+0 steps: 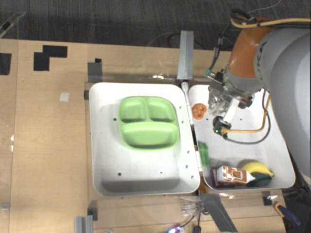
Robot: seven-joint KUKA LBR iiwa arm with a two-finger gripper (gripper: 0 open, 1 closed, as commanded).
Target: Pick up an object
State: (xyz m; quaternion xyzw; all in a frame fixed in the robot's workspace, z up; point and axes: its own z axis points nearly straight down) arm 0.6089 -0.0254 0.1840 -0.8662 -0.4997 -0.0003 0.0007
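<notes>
The left bin [104, 130] holds a green divided plate [147, 122], lying flat well left of the centre divider [193, 130]. Just right of that divider, in the right bin [279, 152], sits a small orange object [198, 111] — the nearest candidate for a pick. Further down the divider lies a green item [204, 155]; at the bin's near wall, a brown carton [232, 176] touches a yellow banana [256, 169].

Risk, as judged: the orange object sits against the divider wall, so a descending finger could strike the rim or nudge the object aside. A cable [248, 130] loops beneath the wrist and could snag.

The gripper [219, 111] hangs just right of the orange object, arm reaching over the right bin from the right. Whether the claw is spread or pressed together cannot be told; nothing is seen in it.
</notes>
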